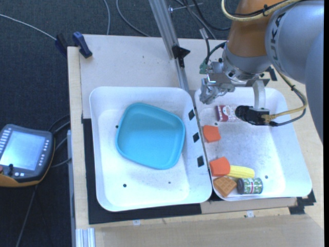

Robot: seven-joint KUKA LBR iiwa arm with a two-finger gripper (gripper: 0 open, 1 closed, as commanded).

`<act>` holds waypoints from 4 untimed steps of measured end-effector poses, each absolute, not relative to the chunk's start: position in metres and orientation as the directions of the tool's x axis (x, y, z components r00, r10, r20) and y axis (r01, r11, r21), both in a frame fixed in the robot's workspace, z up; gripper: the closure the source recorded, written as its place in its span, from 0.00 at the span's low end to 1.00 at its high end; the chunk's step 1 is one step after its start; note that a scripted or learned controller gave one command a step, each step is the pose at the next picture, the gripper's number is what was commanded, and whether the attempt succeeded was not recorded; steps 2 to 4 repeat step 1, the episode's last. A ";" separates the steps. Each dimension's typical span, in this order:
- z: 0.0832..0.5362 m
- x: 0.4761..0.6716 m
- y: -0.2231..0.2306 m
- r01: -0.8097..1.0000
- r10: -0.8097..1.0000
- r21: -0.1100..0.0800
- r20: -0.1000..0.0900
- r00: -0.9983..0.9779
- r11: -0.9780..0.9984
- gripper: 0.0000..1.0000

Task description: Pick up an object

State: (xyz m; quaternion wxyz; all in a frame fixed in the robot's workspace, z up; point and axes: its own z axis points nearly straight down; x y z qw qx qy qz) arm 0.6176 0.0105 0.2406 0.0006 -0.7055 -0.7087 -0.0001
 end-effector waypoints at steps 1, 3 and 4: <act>0.238 0.606 0.072 1.000 1.000 -0.001 0.001 -0.005 0.005 1.00; 0.238 0.606 0.072 1.000 1.000 -0.001 0.001 -0.005 0.005 1.00; 0.238 0.606 0.072 1.000 1.000 -0.001 0.001 -0.005 0.005 1.00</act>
